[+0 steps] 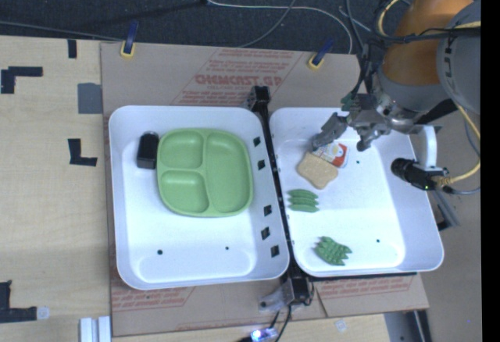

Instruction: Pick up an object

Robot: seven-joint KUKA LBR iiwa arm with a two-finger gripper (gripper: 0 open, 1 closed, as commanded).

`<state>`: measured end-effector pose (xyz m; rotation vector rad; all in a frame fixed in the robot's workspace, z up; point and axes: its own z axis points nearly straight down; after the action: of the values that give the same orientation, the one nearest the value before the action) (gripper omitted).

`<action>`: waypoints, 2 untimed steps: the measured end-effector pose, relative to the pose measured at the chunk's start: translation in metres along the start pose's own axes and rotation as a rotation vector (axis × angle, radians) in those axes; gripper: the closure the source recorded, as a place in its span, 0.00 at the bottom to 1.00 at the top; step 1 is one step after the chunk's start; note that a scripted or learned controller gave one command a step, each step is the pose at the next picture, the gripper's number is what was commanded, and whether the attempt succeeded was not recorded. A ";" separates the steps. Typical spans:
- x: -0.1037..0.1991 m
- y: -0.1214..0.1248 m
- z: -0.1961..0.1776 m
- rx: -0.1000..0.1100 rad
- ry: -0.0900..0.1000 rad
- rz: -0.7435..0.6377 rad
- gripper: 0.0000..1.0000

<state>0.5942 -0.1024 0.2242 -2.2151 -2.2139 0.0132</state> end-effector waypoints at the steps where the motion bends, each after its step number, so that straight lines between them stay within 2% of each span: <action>1: 0.000 0.002 -0.006 -0.011 -0.001 -0.002 0.00; 2: -0.008 0.008 0.046 -0.006 -0.002 -0.001 0.00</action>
<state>0.6013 -0.1101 0.1782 -2.2184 -2.2191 0.0084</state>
